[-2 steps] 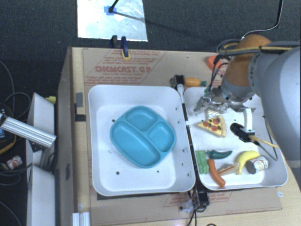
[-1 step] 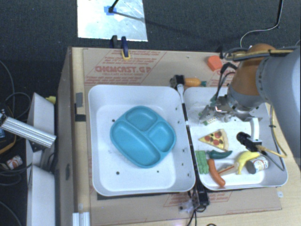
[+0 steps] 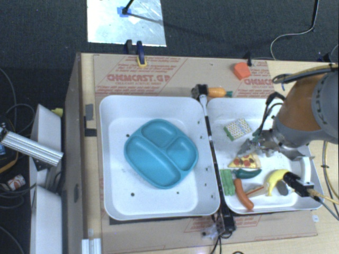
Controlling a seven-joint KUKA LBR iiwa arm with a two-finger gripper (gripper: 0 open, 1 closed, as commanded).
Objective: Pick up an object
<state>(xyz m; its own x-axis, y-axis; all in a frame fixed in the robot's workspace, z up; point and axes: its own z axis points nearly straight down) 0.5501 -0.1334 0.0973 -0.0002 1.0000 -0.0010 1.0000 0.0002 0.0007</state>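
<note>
1. Gripper is low in the right bin, just up and to the view's right of the pizza slice, close over its upper edge. I cannot tell how wide it stands or whether it has hold of anything.
2. The pizza slice lies flat near the bin's middle. A dark green piece touches its lower edge.
3. Below the slice it is crowded: a green block to the lower left, a red sausage beneath, and a banana to the lower right with a grey bit beside it. These sit close to the bin's near wall.
4. Above the slice there is open floor, with only a checkered pale square on it, apart from the slice.
5. Left of the slice is the wall shared by the two bins. Beyond it is the left bin with a blue divided plate at its centre and bare floor all round the plate.
6. Far above the slice, on the bench outside the bins, there is an orange carrot-like piece and an orange block.
</note>
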